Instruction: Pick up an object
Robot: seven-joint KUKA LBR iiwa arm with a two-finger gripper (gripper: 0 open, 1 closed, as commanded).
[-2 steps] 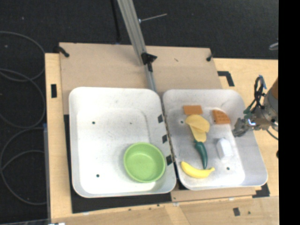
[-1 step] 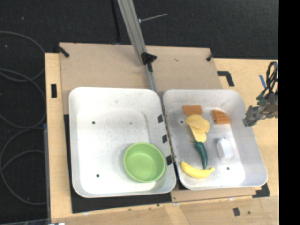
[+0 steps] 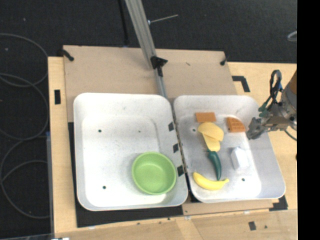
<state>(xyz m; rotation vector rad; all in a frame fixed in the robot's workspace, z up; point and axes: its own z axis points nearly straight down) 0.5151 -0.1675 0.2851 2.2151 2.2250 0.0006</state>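
Just beside the gripper (image 3: 255, 130) sits an orange block (image 3: 235, 125); I cannot tell if its fingers are apart.

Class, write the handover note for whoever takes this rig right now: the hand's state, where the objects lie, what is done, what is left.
Hand: at the right bin's right edge, beside the orange block; nothing seen between its fingers.
Right bin: second orange block, yellow piece, green pepper, banana, white piece.
Left bin: green bowl.
Done: nothing lifted.
Left: grasp and lift one object.
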